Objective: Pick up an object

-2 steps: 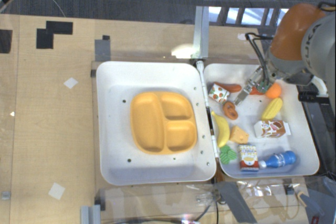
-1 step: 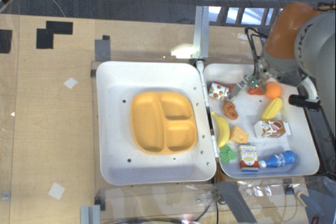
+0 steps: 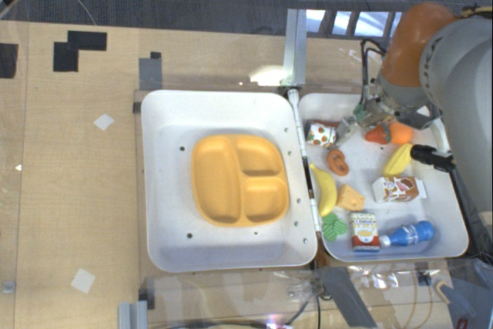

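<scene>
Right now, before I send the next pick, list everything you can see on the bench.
left bin: 1, white, left of the divider
divided plate: 1, yellow-orange, middle of left bin
right bin: 1, white, beside the left bin
banana: 1, yellow, right bin's left edge
second banana: 1, yellow, right bin centre-right
bottle: 1, blue, front of right bin
juice box: 1, yellow and red, left of bottle
carton: 1, white and brown, above bottle
cheese wedge: 1, yellow
green toy: 1, front left corner
orange toy: 1, back
gripper: 1, dark, back of right bin; grip state unclear
arm: 1, grey, orange band
</scene>
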Available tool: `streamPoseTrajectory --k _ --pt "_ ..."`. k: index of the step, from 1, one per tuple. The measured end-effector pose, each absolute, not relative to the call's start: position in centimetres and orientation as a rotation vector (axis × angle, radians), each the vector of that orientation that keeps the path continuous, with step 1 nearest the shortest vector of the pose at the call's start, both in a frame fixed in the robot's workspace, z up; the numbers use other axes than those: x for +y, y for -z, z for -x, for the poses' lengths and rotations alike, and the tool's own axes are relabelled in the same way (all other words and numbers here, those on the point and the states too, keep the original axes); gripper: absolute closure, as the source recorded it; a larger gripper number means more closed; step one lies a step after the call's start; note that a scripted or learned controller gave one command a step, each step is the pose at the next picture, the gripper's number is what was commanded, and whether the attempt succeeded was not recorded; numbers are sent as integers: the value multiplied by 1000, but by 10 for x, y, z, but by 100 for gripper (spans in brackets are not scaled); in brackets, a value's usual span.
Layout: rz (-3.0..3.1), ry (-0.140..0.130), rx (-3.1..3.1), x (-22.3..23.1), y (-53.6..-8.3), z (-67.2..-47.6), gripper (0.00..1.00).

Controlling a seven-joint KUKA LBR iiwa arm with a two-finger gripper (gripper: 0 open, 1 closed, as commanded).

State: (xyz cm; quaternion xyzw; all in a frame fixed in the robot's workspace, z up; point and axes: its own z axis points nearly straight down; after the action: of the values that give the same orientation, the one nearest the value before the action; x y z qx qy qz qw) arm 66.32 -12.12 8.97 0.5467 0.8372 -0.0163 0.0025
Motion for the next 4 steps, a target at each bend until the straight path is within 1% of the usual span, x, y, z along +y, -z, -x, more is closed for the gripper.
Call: streamPoseTrajectory --k 1,2,3,4 --pt "-1705 17 2618 -114 -103 -669 100" --pt "-1702 17 2621 -113 -102 -669 0" --pt "-1766 6 2587 -111 -95 -671 0" --pt "-1674 -19 2637 -54 -194 -619 0"
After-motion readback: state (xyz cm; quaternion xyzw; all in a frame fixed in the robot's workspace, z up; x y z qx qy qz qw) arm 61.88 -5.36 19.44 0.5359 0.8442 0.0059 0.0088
